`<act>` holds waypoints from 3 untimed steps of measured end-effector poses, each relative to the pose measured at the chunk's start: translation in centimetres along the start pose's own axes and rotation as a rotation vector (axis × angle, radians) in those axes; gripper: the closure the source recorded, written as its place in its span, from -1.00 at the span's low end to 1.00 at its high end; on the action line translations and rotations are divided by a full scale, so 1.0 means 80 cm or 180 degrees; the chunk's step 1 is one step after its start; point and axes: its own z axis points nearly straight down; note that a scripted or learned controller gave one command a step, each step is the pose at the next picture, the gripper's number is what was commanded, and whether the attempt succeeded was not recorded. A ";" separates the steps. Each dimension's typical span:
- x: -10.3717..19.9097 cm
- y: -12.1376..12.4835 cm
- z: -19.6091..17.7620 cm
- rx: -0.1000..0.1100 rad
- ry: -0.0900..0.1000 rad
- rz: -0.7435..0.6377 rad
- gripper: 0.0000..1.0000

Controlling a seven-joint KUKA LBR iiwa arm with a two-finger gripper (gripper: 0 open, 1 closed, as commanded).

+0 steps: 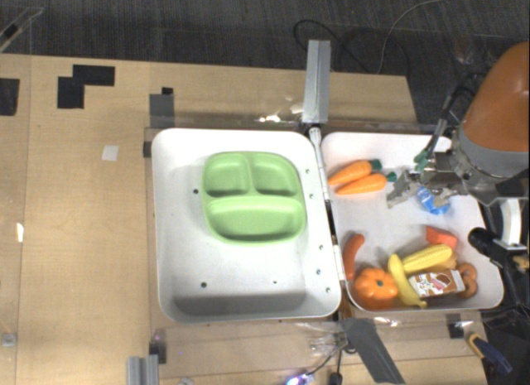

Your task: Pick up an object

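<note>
The right bin (377,218) holds several toy foods. Two orange carrots (358,178) lie at its upper left. A red sausage (354,250), an orange pumpkin (375,287), a yellow banana (404,280), a corn cob (426,257) and a brown carton (436,283) crowd the front. My gripper (403,188) hangs low over the bin's upper middle, just right of the carrots. A small blue object (432,202) shows beneath the gripper's body; I cannot tell if it is held.
The left bin (178,234) carries a green divided plate (252,195). A metal post (317,85) stands behind the wall between the bins. An orange-red piece (441,237) lies by the right bin's right side. Cables trail over the dark floor behind.
</note>
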 end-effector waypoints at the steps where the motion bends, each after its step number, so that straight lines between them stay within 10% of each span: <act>1: 0.019 0.083 0.095 0.0001 0.0002 0.0437 -1.00; 2: -0.014 0.144 0.183 -0.0016 -0.0007 -0.0050 -1.00; 3: -0.013 0.147 0.167 -0.0031 -0.0001 -0.0055 1.00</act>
